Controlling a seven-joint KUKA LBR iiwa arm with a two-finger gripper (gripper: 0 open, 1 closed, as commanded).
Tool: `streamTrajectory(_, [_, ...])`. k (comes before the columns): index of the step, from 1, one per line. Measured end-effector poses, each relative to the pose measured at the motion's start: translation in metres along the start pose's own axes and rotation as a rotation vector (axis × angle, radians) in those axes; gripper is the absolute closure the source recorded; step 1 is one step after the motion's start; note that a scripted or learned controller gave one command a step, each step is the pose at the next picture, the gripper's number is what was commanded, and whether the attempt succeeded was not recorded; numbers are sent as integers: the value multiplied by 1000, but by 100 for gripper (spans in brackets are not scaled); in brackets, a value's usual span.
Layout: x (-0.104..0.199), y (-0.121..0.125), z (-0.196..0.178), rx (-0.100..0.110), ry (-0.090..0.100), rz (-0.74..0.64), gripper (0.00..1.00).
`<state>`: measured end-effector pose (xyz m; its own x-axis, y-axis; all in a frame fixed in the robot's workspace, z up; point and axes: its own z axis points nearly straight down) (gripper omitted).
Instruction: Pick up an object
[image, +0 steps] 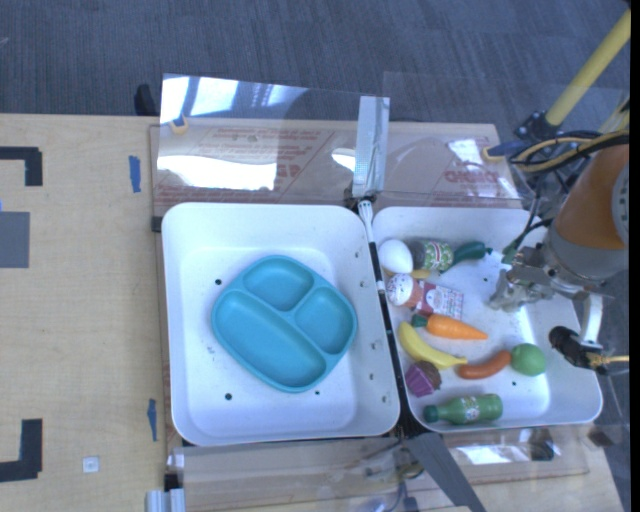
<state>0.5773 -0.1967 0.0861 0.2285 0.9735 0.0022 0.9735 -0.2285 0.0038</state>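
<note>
Carrot lay just left of my gripper; it looked light, stiff, slick plastic, best pinched mid-body. My grip state: cannot tell.

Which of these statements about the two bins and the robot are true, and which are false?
1. The blue plate lies in the left bin. True.
2. The banana sits on the blue plate. False: it lies in the right bin, among the toy food.
3. The carrot lies just above the banana in the picture. True.
4. The gripper hangs over the left bin. False: it is over the right bin.
5. The green bottle stands upright. False: it lies on its side near the right bin's front edge.
</note>
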Motion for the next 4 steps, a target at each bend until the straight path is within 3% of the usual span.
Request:
streamTrajectory(1, [5,1,0,0,5,-6,0])
streamTrajectory(2, [18,-75,0,1,0,-24,0])
streamTrajectory(3, [17,-72,-8,-3,-2,-21,100])
streamTrajectory(4, [17,-72,-7,-1,-2,-21,0])
